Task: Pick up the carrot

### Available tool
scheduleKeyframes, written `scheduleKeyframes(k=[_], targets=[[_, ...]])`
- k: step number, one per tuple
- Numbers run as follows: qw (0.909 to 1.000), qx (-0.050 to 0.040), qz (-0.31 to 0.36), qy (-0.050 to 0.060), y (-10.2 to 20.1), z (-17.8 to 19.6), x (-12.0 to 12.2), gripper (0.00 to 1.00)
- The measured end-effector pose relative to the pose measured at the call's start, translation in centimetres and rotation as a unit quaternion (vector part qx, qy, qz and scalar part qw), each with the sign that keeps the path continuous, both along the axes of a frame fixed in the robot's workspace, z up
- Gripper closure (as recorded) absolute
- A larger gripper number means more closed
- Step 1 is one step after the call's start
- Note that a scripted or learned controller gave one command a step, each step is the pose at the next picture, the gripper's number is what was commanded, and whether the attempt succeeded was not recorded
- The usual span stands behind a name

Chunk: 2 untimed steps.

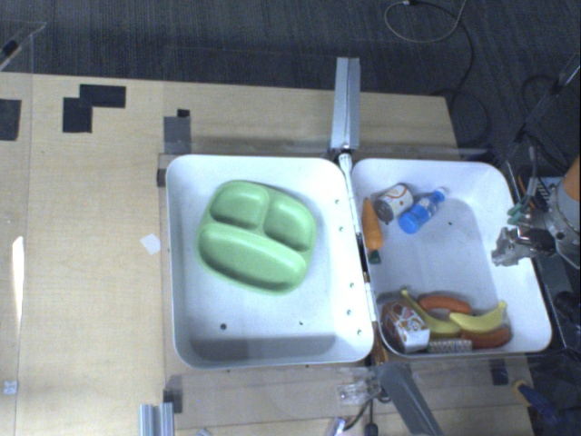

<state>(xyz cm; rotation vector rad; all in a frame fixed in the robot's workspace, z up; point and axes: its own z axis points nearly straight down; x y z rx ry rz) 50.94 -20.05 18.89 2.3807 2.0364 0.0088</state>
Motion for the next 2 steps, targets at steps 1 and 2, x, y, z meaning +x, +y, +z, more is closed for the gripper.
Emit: scheduleKeyframes(k=[1,2], targets=[[1.0000,-0.0007,0.003,-0.003,0.1,1.1,0.2,1.00],[1.0000,-0.0014,0.006,-0.006,0.1,2.3,0.4,1.00]])
